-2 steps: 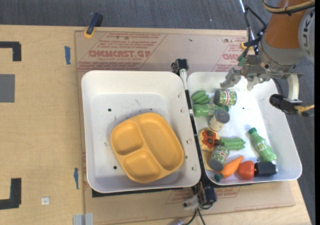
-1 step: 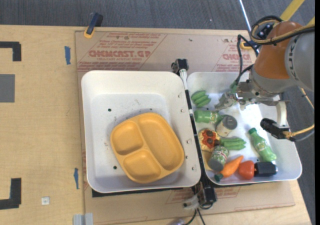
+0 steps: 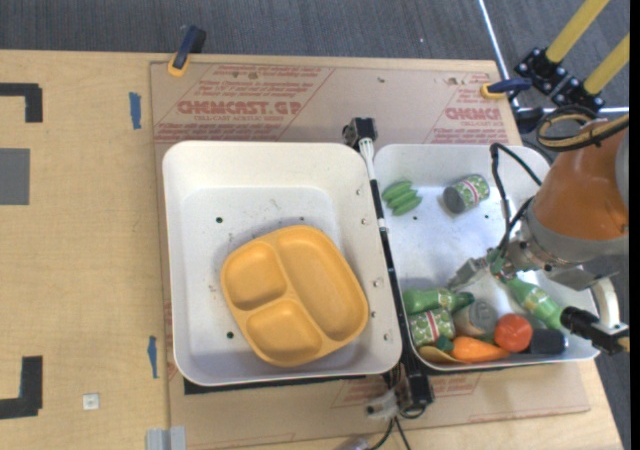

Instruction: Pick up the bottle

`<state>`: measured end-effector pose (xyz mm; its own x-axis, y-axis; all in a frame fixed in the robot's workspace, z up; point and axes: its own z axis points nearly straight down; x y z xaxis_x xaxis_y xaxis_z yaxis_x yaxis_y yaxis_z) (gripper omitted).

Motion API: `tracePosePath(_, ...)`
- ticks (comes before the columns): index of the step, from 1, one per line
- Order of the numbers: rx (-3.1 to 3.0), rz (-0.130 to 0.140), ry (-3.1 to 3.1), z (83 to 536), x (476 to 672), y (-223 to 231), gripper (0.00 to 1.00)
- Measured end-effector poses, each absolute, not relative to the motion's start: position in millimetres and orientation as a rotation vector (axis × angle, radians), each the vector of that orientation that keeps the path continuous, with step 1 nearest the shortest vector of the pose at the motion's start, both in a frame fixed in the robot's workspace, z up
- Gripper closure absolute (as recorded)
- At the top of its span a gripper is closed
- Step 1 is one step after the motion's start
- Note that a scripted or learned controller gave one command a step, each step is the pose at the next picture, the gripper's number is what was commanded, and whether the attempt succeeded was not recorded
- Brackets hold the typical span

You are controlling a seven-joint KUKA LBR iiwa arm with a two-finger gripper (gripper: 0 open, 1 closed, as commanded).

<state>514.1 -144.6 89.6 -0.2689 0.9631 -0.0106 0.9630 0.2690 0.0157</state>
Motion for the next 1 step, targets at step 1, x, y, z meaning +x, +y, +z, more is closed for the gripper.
tracePosePath(1, 1.775, 0.007, 2.575, 89.5, 493.3, -195.7, 0.0)
